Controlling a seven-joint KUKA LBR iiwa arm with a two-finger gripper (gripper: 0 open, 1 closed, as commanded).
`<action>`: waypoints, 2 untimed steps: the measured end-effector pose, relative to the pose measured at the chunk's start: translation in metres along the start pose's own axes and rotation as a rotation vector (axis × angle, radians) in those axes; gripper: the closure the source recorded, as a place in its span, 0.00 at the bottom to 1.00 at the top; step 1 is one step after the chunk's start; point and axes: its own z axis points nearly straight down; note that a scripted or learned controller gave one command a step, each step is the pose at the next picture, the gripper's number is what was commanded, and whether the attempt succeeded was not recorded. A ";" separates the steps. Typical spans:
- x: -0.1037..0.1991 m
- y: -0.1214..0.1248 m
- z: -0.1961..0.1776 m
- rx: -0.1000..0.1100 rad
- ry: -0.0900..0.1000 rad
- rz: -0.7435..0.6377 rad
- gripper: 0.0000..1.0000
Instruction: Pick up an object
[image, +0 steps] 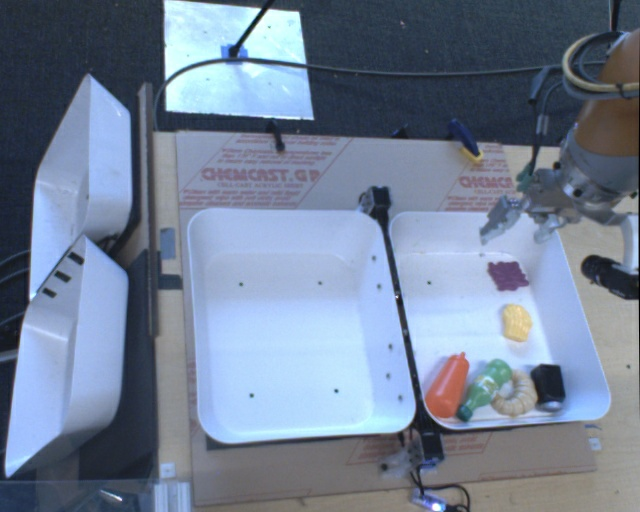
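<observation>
My gripper (522, 224) hangs above the far edge of the right bin (430, 300), its two fingers spread open with nothing between them. Just below it in that bin lies a purple grape bunch (507, 274), then a yellow lumpy piece (516, 321). Along the bin's near edge sit an orange bottle (448, 384), a green bottle (484, 388), a beige ring (516, 394) and a black block (548, 384).
The left bin (290, 320) stands beside the right one, a black clamp (376, 199) at their shared far corner. Two more white bins (70, 280) are stacked off the bench at the left. A metal plate (238, 58) lies behind the bench.
</observation>
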 end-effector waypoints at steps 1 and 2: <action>0.000 0.001 -0.002 -0.005 0.000 0.000 0.00; -0.001 0.000 0.039 -0.001 0.000 0.000 0.00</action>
